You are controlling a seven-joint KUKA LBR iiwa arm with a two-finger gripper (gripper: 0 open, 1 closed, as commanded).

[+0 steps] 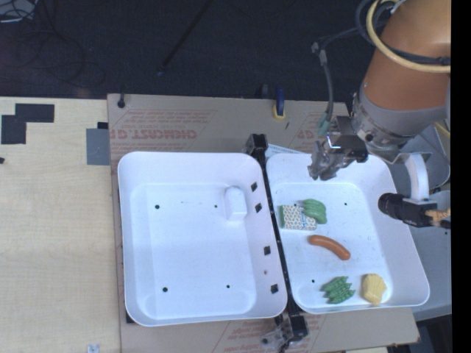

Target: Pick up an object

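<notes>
My gripper [321,170] hangs over the far edge of the right bin [401,197], above and slightly right of the green object. Nothing shows between its fingers. In that bin lie a green rounded object [316,209] touching a white patterned block [295,217], an orange sausage-shaped piece [329,246] in the middle, a dark green leafy piece [338,290] and a yellow corn-like piece [374,288] near the front. A white rounded object [235,201] sits in the left bin [147,197], close to its right wall.
Black clips run along the divider between the bins [266,250]. A black cylindrical part [401,209] juts in over the right bin's right rim. The arm's orange-banded body [408,43] looms over the back right corner.
</notes>
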